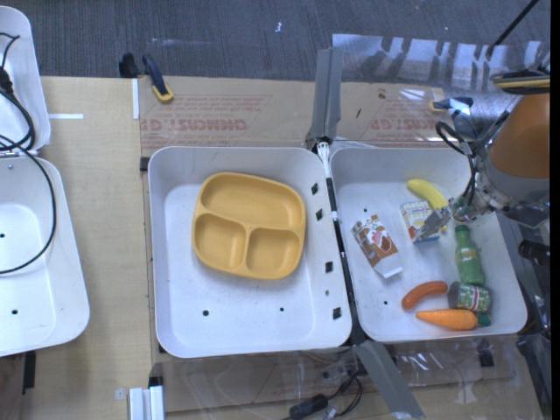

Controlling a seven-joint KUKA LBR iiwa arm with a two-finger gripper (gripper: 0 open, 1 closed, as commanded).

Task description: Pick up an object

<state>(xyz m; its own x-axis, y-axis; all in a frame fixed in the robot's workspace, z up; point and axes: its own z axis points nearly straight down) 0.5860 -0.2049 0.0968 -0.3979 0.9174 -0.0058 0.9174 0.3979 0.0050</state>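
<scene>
In the right bin (pixel 367 322), the gripper (pixel 444 218) covers part of a small white-and-blue carton (pixel 414 218) beside the banana (pixel 426 192); how its jaws stand is too blurred to tell.

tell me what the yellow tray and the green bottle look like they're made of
The yellow tray looks like moulded plastic with a matte finish: one even colour, rounded edges, three pressed-in compartments and no bright glare. The green bottle looks like glossy plastic, with a smooth body and a printed label, though glass cannot be ruled out from this view.
</scene>
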